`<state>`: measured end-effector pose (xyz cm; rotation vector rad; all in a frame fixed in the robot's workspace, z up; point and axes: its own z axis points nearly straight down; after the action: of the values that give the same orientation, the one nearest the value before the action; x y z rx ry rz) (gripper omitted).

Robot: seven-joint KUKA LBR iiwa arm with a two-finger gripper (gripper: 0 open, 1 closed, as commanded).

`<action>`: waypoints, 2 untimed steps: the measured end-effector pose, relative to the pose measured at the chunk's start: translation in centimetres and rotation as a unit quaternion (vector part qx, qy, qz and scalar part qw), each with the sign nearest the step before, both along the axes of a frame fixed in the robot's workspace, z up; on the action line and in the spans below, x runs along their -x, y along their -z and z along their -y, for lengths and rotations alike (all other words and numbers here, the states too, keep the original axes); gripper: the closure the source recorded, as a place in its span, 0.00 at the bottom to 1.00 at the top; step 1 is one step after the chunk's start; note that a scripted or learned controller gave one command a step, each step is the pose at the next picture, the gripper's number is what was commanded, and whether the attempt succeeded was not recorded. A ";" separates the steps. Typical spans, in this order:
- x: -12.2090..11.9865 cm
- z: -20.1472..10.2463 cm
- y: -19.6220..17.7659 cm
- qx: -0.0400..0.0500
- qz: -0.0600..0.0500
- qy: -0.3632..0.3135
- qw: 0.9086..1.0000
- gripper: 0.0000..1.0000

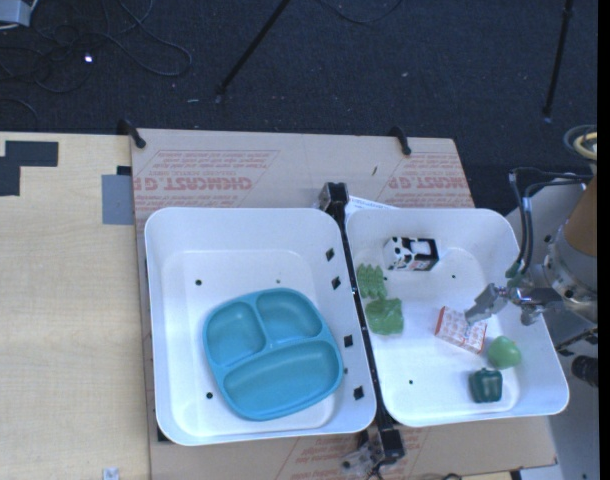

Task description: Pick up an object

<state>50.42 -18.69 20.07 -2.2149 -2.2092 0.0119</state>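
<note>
The right bin [530, 393] holds several small objects. A black-and-white toy cow [410, 254] lies near the back. Two green leafy pieces [370, 280] [386, 316] sit by the divider. A red-and-white packet [460, 330] lies mid-bin, with a light green ball [503, 352] and a dark green pepper [486, 385] toward the front right. My gripper [507, 306] hangs over the bin's right side, just above and right of the packet. It is open, with nothing between its fingers [485, 303].
The left bin [175, 268] holds a blue divided plate [273, 352]. A black clamp strip [347, 298] runs between the bins. The arm's body [580, 258] stands at the right edge. Cardboard lies under both bins.
</note>
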 end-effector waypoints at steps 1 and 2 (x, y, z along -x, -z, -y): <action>-0.3 0.0 -0.6 0.001 0.006 -0.001 1.000 0.00; 0.5 0.7 4.6 0.001 0.004 -0.001 1.000 0.00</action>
<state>49.92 -19.38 15.47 -2.2172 -2.2158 0.0046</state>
